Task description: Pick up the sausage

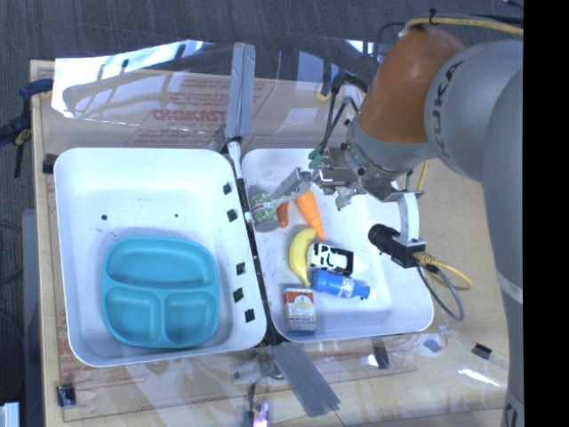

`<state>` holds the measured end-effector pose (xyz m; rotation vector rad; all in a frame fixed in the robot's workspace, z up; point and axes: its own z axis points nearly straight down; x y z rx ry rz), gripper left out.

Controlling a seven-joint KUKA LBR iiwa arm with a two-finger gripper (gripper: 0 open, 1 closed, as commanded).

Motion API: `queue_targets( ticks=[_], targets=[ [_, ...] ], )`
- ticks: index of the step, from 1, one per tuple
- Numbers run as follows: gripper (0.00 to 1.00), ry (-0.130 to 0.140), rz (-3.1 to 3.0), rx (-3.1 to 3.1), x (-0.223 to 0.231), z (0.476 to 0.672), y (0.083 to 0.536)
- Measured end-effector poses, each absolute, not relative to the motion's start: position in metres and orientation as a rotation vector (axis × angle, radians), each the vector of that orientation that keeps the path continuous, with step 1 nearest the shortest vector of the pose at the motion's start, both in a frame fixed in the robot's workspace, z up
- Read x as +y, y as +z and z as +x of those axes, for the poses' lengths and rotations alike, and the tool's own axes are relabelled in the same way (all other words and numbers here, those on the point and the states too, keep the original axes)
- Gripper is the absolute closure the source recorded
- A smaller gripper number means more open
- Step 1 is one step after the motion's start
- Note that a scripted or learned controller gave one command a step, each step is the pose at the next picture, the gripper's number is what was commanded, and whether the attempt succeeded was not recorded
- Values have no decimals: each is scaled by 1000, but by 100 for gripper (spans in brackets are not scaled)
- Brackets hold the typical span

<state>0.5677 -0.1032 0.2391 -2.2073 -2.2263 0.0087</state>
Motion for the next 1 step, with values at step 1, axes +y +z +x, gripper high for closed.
queue_targets(
  ticks=[1],
  targets=[
    [0, -4, -2213, -2238, -104, 584, 145]
  ],
)
